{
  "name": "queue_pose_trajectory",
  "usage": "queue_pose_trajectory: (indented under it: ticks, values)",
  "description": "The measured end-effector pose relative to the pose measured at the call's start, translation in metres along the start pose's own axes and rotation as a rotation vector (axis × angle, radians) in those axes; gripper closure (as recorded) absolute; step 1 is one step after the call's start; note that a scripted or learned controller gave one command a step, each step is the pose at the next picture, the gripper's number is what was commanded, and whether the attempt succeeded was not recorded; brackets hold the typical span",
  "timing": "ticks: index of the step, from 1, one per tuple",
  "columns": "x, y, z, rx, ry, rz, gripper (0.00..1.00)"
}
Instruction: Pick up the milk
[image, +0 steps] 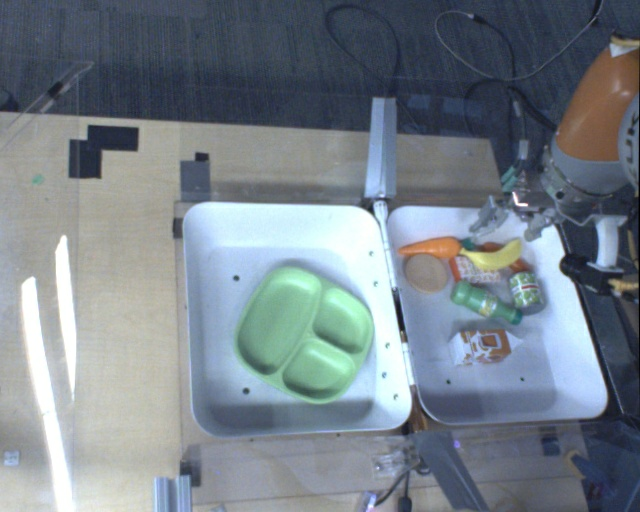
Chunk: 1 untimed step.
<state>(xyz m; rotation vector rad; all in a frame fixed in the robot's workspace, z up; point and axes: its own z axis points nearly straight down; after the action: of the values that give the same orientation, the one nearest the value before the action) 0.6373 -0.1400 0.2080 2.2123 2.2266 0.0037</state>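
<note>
gripper (510, 215): we see it open, holding nothing, over right bin's (570, 395) far edge
milk (482, 346): lying alone, mid right bin, well apart from gripper
neighbours: bottle (484, 302) just beyond, can (525, 289), banana (492, 256), carrot (432, 246)
risk: we'd say descent now hits banana/carrot pile, not milk; carton lying flat may slip

Green tray (305, 333) left bin; carrot (432, 246), banana (495, 255) right.

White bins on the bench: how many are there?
2. The shallow white left bin holds a green sectioned plastic tray; the shallow white right bin beside it holds the food items.
</note>
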Motion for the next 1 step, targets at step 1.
queue_pose_trajectory:
  ticks: [1]
  values:
    - [0.0164,-0.0992,0.0347,0.0,0.0,0.12,0.0]
